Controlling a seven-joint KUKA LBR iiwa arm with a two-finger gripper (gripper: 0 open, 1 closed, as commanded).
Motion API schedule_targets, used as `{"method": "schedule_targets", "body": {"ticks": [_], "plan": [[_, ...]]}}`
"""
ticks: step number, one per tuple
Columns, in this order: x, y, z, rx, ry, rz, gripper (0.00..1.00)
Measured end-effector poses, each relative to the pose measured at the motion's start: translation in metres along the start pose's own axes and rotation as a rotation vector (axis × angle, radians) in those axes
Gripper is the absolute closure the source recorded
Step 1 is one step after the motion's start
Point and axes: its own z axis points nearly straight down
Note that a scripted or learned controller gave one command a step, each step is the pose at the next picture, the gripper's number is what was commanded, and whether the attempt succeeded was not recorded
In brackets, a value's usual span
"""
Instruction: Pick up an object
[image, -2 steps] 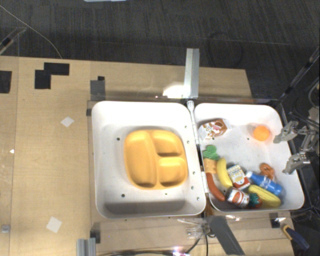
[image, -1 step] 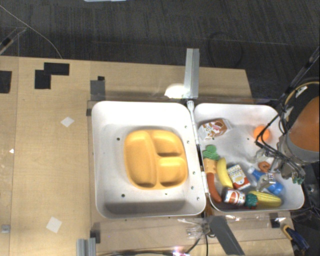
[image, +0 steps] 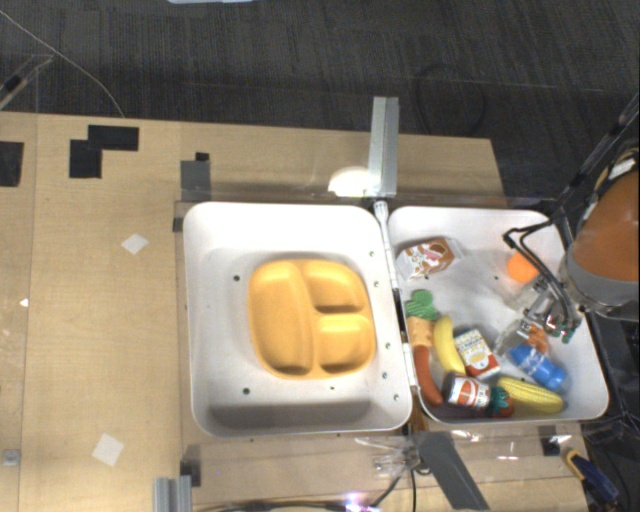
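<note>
The right bin (image: 480, 222) holds several toy foods. A white and red packet (image: 428, 258) lies at its far left, and an orange piece (image: 520, 268) sits toward the back right. A green toy (image: 420, 305), a banana (image: 445, 346), a small carton (image: 476, 351), a red sausage (image: 427, 376), a red-labelled bottle (image: 468, 392), a yellow corn cob (image: 530, 395) and a blue bottle (image: 541, 369) crowd the front. My gripper (image: 540, 322) hangs low over the bin's right side, just above the blue bottle and in front of the orange piece.
The left bin (image: 200, 300) holds a yellow divided tray (image: 310, 315). A metal post (image: 384, 140) stands behind the wall where the bins meet. The arm's orange band (image: 610, 235) and black cables (image: 530, 245) hang over the right bin's back right corner.
</note>
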Motion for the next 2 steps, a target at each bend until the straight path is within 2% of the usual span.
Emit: {"method": "schedule_targets", "body": {"ticks": [1, 2], "plan": [[-0.033, 0.022, -0.011, 0.001, 0.003, 0.275, 0.0], [-0.074, 0.062, 0.003, 0.003, 0.004, 0.692, 0.0]]}}
